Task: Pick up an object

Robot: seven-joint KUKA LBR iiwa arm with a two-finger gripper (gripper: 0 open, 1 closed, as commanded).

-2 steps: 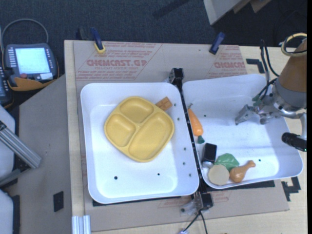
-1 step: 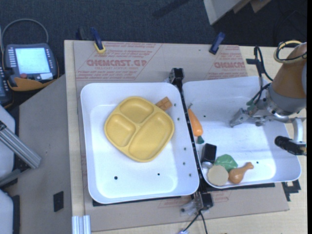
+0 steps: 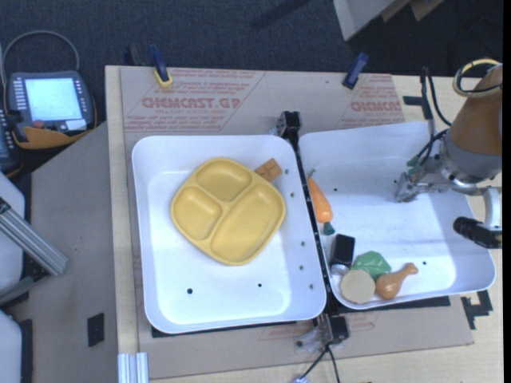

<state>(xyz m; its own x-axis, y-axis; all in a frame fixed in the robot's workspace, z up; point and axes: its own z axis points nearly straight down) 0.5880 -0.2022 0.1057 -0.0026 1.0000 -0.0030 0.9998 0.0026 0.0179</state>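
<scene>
My gripper (image 3: 409, 190) hangs over the bare floor of the right bin (image 3: 383, 146), at its upper right, on the grey arm with the orange band. Nothing shows between its fingers. The objects lie well to its lower left: an orange carrot (image 3: 320, 202) along the bin's left wall, a small black block (image 3: 342, 250), a green leafy piece (image 3: 373, 262), a tan round disc (image 3: 358, 286) and a brown drumstick (image 3: 394, 281) near the front edge.
The left bin (image 3: 160, 278) holds a yellow divided plate (image 3: 229, 210) with a small brown block (image 3: 268, 169) at its upper right edge. A black clamp (image 3: 289, 123) sits between the bins at the back. A pendant screen (image 3: 49, 102) lies off the bench at left.
</scene>
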